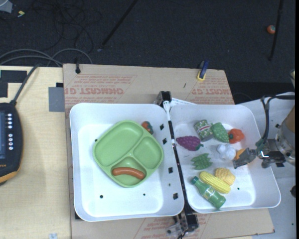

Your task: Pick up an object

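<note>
- A purple grape bunch (188, 143) lies at the left side of the right bin (269, 193), near the divider.
- A green-and-red patterned can (204, 129) lies tilted toward the bin's far side.
- A green vegetable (220, 132) lies just beside the can, with an orange-red pepper (235, 135) at its right.
- A small white lump (225, 150) sits near the middle.
- A dark green leafy piece (201, 160) lies below the grapes.
- Yellow corn (214, 181) lies aslant, touching a green bottle (209, 192); another yellow piece (225, 174) lies just beside them.
</note>
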Robot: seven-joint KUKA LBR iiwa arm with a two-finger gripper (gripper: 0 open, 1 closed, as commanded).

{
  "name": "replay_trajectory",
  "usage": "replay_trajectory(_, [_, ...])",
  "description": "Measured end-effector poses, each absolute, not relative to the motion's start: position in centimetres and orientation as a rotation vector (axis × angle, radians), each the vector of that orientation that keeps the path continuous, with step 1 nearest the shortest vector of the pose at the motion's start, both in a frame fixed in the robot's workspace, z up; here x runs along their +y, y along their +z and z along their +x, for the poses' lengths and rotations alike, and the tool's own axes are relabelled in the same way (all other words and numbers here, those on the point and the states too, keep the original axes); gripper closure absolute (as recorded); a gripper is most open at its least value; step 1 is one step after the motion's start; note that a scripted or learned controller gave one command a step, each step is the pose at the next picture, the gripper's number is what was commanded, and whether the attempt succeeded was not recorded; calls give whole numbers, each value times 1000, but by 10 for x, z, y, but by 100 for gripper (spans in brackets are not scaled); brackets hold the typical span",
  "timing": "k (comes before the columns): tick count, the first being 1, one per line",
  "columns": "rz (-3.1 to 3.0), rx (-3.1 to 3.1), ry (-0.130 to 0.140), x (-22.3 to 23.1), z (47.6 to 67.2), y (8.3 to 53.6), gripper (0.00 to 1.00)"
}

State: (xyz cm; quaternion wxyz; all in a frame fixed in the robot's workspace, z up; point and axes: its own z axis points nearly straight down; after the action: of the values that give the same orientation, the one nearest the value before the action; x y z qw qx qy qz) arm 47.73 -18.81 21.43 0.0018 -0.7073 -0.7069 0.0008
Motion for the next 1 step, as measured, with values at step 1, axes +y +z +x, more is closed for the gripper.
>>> replay_trajectory(1, [-2219,-2216,3,-189,477,224,100])
